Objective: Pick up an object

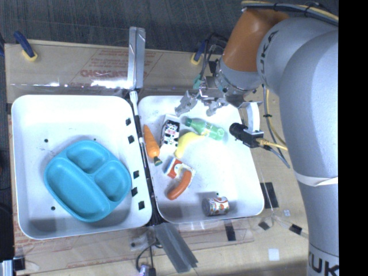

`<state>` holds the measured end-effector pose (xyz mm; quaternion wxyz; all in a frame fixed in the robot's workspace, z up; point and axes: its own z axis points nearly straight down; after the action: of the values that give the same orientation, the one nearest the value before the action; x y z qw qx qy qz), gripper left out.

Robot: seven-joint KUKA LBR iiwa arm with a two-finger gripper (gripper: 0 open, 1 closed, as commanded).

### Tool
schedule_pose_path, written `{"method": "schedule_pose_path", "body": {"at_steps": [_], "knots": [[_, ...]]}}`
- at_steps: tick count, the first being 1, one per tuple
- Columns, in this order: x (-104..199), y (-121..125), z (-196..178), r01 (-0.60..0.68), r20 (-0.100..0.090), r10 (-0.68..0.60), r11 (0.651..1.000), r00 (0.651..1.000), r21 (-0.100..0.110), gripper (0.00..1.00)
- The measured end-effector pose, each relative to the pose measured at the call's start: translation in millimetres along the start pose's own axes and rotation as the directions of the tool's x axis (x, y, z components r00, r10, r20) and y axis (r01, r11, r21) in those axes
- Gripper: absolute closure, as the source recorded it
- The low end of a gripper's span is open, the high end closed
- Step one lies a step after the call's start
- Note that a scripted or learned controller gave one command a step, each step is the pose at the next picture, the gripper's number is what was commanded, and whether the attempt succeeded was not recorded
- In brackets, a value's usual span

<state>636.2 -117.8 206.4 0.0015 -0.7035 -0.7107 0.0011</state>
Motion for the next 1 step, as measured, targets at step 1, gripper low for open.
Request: {"method": "schedule_pose_path", "body": {"at_steps": [1], "knots": [[16.4, 20.8, 115.1, -0.011, 0.001, 0.011, 1.000, 1.000, 0.000, 0.00]]}}
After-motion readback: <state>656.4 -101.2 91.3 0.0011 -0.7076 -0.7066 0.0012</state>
